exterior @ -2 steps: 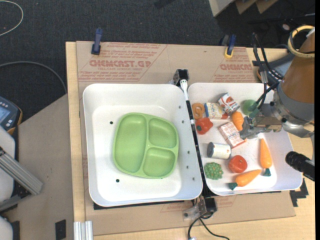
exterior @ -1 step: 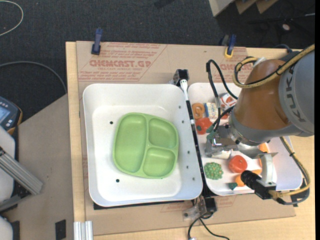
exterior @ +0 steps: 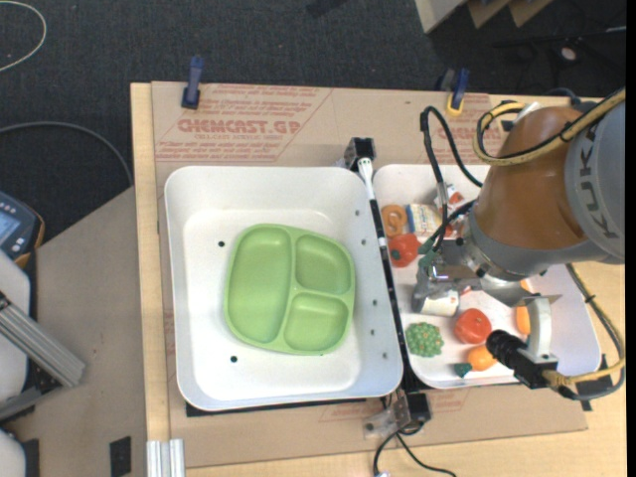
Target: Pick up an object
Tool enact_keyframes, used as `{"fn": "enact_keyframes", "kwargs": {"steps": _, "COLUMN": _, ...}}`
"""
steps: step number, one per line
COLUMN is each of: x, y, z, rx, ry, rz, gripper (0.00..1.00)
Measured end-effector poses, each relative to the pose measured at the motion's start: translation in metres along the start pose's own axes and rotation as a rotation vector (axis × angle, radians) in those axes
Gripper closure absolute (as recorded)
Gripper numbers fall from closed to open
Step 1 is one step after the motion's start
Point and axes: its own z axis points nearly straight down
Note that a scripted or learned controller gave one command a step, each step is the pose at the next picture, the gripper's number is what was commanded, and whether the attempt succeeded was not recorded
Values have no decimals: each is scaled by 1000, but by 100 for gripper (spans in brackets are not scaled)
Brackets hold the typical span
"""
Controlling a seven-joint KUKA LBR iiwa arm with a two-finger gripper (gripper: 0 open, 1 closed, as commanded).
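2 white bins; hand low in right bin, grip state unclear

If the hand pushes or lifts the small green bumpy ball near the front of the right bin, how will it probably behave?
The green bumpy ball looks round, so a push would probably roll it, perhaps toward the red tomato-like piece nearby. It looks like small toy food, so likely light and stiff. Its rough surface may help grip, but its round shape could let it slip from the hand.
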Motion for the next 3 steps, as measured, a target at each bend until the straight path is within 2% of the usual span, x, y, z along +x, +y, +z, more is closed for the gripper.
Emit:
{"fn": "enact_keyframes", "kwargs": {"steps": 1, "x": 68, "y": 0, "z": -134, "rx": -13, "ry": 5, "rz": -12, "gripper": 100}}
{"fn": "enact_keyframes", "kwargs": {"steps": 2, "x": 87, "y": 1, "z": -268, "rx": -13, "ry": 4, "rz": -5, "gripper": 100}}
{"fn": "enact_keyframes", "kwargs": {"steps": 3, "x": 146, "y": -1, "z": -322, "rx": -6, "ry": 4, "rz": -10, "gripper": 100}}
